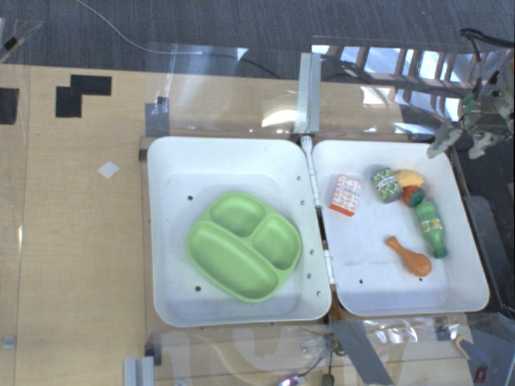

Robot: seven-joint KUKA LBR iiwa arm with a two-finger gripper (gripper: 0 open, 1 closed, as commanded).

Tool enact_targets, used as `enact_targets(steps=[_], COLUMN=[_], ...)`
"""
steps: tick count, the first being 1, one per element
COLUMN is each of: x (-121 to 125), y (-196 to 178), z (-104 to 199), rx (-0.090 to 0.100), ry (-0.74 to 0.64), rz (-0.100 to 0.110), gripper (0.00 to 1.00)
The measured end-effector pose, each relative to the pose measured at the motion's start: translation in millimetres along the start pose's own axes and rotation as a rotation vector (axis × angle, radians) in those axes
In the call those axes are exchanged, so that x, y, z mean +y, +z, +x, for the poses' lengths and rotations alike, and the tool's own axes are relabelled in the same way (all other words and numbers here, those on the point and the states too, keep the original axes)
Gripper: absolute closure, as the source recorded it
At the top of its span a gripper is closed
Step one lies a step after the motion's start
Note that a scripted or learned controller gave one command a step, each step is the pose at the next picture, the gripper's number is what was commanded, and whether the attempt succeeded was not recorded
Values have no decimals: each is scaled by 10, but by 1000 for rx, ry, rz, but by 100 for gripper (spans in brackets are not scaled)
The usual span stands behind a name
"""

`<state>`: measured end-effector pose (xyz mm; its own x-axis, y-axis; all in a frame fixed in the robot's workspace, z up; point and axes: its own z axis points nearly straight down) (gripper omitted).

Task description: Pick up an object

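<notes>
Hovering beyond the right bin's (451,300) far-right corner, the end effector (465,135), grip state unclear, must descend toward the green bottle (430,227).

left bin (161,215): plate (244,246) | right bin (362,272): box (346,195), bottle (430,227)

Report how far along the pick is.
Done: nothing looks picked yet. The green bottle, drumstick and small carton all lie in the right bin. In hand: the tool sits at that bin's far right corner, apart from every object. Left: descend, grasp and lift one.
</notes>
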<state>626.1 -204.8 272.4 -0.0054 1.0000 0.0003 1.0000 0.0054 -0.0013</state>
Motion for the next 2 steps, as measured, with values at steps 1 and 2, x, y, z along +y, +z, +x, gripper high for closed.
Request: enact_targets(steps=[1, 2], x=[289, 159], y=[876, 1769], z=[2, 328], rx=[-1, -1], ry=[245, 145], rz=[-3, -8], gripper=[0, 0])
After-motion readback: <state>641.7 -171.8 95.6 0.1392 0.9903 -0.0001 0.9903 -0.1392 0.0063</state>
